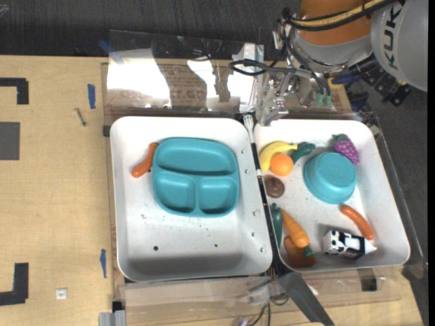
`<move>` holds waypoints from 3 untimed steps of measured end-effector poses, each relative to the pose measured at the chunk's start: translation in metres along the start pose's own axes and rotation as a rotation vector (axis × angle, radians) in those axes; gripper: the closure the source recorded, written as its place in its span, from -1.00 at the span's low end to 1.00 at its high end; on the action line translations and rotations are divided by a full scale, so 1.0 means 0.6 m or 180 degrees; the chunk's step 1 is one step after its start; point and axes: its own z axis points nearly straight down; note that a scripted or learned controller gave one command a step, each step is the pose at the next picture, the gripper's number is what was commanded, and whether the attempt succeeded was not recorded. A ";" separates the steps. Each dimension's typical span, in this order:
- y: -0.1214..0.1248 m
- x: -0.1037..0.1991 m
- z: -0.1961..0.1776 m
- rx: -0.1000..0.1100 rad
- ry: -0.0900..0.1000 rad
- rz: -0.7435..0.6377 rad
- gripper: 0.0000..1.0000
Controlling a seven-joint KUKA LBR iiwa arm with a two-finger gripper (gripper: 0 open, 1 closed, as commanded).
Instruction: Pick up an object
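Note:
My gripper (277,104) hangs above the back edge of the right bin (387,182), near its left corner, with nothing seen in it. Below it in that bin lie a yellow banana (273,148), an orange (282,164) and a dark green piece (303,149). A teal bowl (331,176) sits in the middle, with purple grapes (345,147) behind it. A carrot (293,228), a sausage (357,221) and a black-and-white toy (344,244) lie toward the front.
The left bin (129,236) bears a teal divided plate (196,175) and an orange sausage (143,160) at its left. A brown round piece (274,186) lies beside the wall between the bins. Clear plastic sheeting (177,80) stands behind the bins.

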 end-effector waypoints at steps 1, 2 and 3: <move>0.223 0.152 0.075 -0.0012 0.0054 0.0212 1.00; 0.323 0.086 0.151 -0.0003 0.0051 0.0483 1.00; 0.326 0.015 0.037 -0.0006 0.0023 0.1002 1.00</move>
